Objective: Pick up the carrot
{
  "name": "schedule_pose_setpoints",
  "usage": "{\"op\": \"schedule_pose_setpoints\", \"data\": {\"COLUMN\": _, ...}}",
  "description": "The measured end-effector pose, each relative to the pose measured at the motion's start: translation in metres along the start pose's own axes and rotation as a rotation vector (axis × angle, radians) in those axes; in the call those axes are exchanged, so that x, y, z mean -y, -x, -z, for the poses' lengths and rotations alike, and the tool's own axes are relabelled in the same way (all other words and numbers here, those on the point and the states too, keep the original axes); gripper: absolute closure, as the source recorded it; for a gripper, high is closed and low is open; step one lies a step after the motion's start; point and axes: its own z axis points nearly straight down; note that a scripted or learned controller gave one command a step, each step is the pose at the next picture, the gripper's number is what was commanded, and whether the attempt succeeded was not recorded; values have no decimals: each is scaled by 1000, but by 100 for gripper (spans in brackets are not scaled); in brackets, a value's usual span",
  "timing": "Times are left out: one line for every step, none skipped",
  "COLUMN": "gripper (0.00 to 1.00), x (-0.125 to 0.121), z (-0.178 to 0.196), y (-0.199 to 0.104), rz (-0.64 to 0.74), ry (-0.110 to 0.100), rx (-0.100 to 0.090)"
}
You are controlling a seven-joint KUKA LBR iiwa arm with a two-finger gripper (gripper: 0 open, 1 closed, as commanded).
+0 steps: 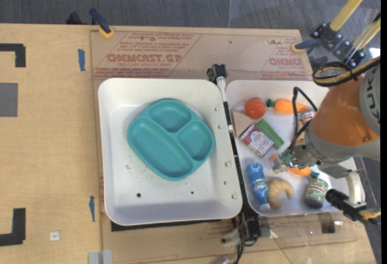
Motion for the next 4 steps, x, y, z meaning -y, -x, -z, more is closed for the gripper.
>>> {"op": "schedule_pose_setpoints", "data": {"gripper": 100, "x": 6, "z": -19, "y": 15, "rz": 376, "ry": -6, "rx": -13}}
{"op": "schedule_pose_setpoints", "data": {"gripper": 100, "x": 3, "z": -9, "y": 15, "rz": 373, "ry": 1, "rx": -9}}
{"op": "schedule_pose_setpoints", "data": {"gripper": 100, "x": 4, "z": -19, "y": 7, "rz": 325, "ry": -12, "rx": -8}}
{"op": "schedule_pose_setpoints", "data": {"gripper": 100, "x": 2, "z": -9, "y": 7, "rz": 325, "ry": -5, "rx": -4}}
